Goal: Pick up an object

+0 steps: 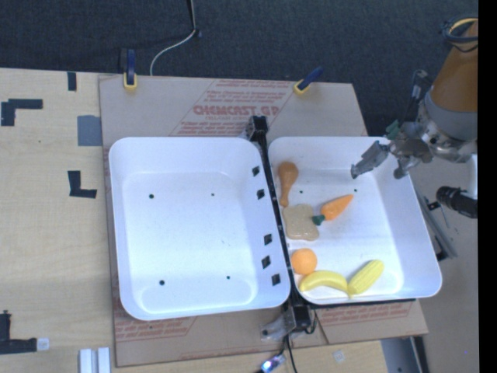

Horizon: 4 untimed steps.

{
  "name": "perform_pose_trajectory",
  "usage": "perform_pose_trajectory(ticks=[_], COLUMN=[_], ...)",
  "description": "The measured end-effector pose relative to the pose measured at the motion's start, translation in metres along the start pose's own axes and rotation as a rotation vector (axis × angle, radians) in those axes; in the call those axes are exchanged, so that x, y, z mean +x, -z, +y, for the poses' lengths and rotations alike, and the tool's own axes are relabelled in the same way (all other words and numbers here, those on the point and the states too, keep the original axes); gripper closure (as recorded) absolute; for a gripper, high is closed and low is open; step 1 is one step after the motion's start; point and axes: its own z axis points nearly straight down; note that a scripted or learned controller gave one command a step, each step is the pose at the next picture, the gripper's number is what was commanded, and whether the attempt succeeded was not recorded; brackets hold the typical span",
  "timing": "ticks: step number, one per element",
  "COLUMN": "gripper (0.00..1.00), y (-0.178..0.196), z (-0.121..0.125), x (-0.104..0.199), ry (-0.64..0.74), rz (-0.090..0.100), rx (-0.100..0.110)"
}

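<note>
Claw (pixel 379 160) spread wide, nothing in it, hovering over right bin's (pixel 415 231) far right corner. Carrot (pixel 338 207) lies nearest, so that's my likely pick.

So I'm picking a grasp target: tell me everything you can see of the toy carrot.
The carrot is a small orange cone, plastic-looking, with a green stub at its thick end. It lies flat in the right bin, tip pointing up-right, green end down-left touching or just meeting the beige slice. Nothing covers it. The gripper hangs above and to its right, apart from it.
</note>
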Motion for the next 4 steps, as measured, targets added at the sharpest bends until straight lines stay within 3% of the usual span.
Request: perform_pose_trajectory(ticks=[1,2,3,4], gripper=[0.0,0.0,1.0,1.0], y=[-0.071,-0.16,-0.146,0.007], z=[-0.012,0.021,0.022,-0.064], x=[0.029,0.012,0.013,0.054], ry=[0.001,0.001,0.002,0.002], rz=[0.003,-0.003,-0.003,0.001], rx=[0.007,-0.003,-0.004,-0.012])
